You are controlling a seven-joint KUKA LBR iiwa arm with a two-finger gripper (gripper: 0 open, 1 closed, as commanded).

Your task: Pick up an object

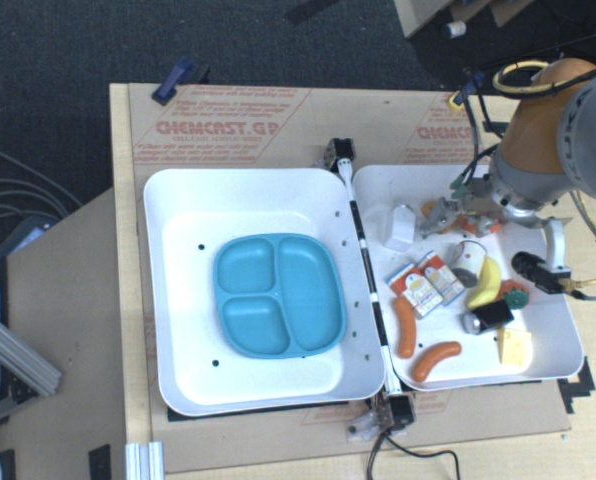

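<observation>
Two sausages [435,360] and a cheese block [514,348] are lying near the right bin's [568,353] front edge; blue plate [278,295] sitting mid left bin [168,268]. Jaws [465,216] are hovering over the right bin's far clutter, can't tell open or closed.

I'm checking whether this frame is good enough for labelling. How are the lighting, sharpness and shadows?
Camera view: even, soft light, with only faint shadows inside the white bins; the blue plate is sharp and free of glare; the small items around the banana are soft and hard to tell apart; the gripper is blurred against the clutter, so its state is unreadable.
</observation>
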